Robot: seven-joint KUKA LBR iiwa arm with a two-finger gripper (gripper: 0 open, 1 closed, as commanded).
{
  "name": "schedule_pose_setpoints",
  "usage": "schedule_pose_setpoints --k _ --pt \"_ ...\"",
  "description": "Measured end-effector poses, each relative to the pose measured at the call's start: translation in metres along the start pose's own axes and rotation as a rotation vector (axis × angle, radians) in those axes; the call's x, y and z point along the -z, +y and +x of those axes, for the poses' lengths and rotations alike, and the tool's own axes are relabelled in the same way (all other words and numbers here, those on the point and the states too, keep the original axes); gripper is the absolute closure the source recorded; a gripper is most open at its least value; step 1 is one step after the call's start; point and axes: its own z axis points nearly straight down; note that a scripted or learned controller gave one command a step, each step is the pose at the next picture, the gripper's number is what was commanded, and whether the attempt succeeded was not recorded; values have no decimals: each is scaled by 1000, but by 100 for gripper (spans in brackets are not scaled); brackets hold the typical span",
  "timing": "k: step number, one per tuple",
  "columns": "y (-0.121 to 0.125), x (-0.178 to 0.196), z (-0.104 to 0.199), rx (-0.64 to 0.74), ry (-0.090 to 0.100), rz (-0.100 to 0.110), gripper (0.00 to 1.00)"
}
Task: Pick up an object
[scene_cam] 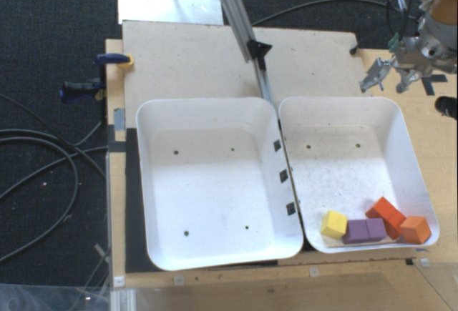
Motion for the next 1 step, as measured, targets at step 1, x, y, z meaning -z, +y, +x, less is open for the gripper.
schedule_pose_setpoints --k 1 --pt "-80 -143 16 -5 4 8 0"
